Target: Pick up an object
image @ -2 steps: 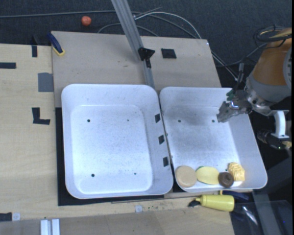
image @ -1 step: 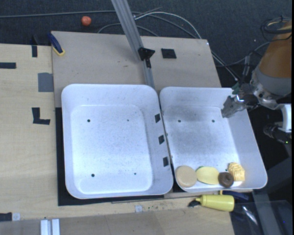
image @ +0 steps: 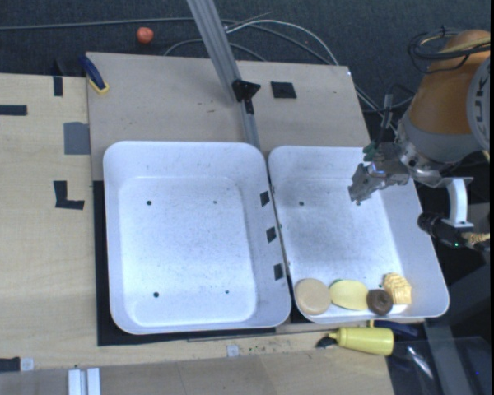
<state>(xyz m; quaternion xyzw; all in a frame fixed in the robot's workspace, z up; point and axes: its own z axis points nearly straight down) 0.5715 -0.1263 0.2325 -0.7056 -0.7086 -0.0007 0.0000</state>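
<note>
A: Nearest us, low in the frame just outside the right bin (image: pixel 412 220), lies a yellow tool (image: pixel 364 339). Inside that bin's lower right corner, left to right: tan disc (image: pixel 312 296), pale yellow disc (image: pixel 348 294), dark brown ring (image: pixel 379 301), yellow block (image: pixel 397 288).

B: How would they handle?

A: Likely light and stiff; the discs look smooth and may slip, so pinch across the edges.

B: Any readable writing?

A: None. The gripper (image: pixel 362 188) hangs at upper right over the bin; its fingers hold nothing, and I cannot tell how far open they are.
</note>
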